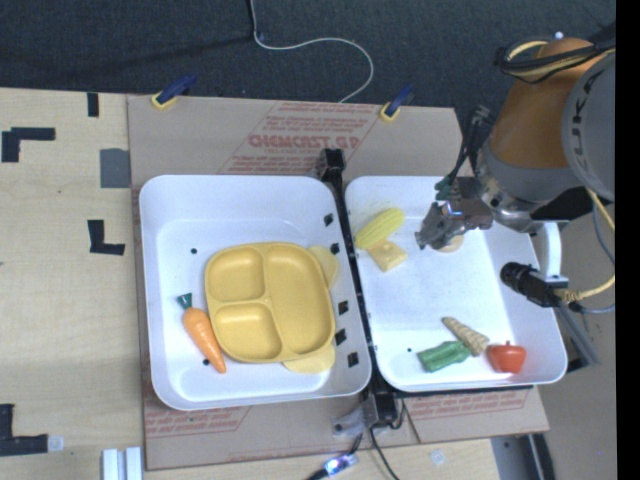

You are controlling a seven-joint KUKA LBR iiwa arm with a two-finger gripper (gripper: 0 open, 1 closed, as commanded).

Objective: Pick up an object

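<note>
My gripper [441, 231] hangs over the back of the right bin [430, 298], close to its far wall. A small tan thing [449, 245] peeks out just below it; whether it is held is unclear. A yellow corn cob [381, 227] and a pale yellow block [390, 258] lie just left of the gripper, near the divider. At the bin's front lie a green piece [441, 355], a tan cone [466, 334] and a red tomato [508, 358].
The left bin [170, 228] holds a yellow divided plate [268, 301] and an orange carrot [203, 336] at the plate's left. The bins stand on a cardboard sheet [290, 138]. A white cable [330, 43] curls behind them.
</note>
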